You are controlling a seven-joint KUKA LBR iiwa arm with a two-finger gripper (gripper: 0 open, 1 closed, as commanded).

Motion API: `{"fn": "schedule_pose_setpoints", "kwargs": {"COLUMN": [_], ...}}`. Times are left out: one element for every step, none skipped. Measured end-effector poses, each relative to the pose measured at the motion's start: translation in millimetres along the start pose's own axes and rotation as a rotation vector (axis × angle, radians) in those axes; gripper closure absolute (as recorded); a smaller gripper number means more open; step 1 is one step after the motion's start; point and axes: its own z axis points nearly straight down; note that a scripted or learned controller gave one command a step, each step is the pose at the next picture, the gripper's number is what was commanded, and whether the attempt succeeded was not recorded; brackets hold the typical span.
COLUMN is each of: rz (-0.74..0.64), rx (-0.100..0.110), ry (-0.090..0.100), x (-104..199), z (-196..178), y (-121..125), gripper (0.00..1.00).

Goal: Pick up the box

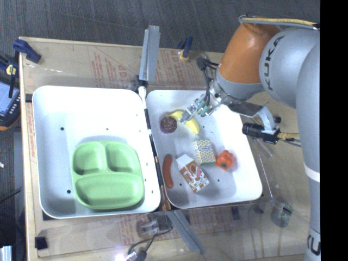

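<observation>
Box lies in the right bin, near its front edge — sausage on one side, small patterned carton just behind. Gripper hangs over the bin's back part, above the banana — well apart from the box; state of the jaws: cannot tell.

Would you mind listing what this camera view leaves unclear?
- End effector: small and blurred, so its finger state is unreadable.
- Banana: partly covered by the end effector and the dark round item.
- Box and smaller box: printing too small to read.
- Arm: cut off at the top and bottom edges.
</observation>
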Motion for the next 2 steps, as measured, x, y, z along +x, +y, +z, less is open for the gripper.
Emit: {"fn": "schedule_pose_setpoints", "kwargs": {"rz": [0.0, 0.099], "rx": [0.0, 0.004], "ry": [0.0, 0.003], "x": [-0.2, -39.9], "z": [0.0, 113.7], "y": [-0.2, -35.5], "gripper": [0.0, 0.0]}}
